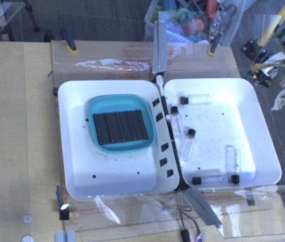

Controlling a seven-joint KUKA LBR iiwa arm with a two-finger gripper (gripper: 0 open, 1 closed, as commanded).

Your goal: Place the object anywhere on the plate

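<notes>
Left bin (pixel 77 178): you have a teal plate (pixel 121 123) holding a dark ridged block (pixel 120 126).
Right bin (pixel 263 150): your clear vials (pixel 231 163), black-capped, lie scattered.
Gripper: you cannot tell its state.

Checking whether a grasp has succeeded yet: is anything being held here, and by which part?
Nothing is seen held. The clear vials lie loose in the right bin, and the teal plate sits in the left bin.

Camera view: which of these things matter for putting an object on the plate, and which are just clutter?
For the job:
- teal plate, in the left bin
- clear vials with black caps, five or so, in the right bin

Lying about:
- tub of coloured items behind the bins
- dark ridged block, already on the plate
</notes>
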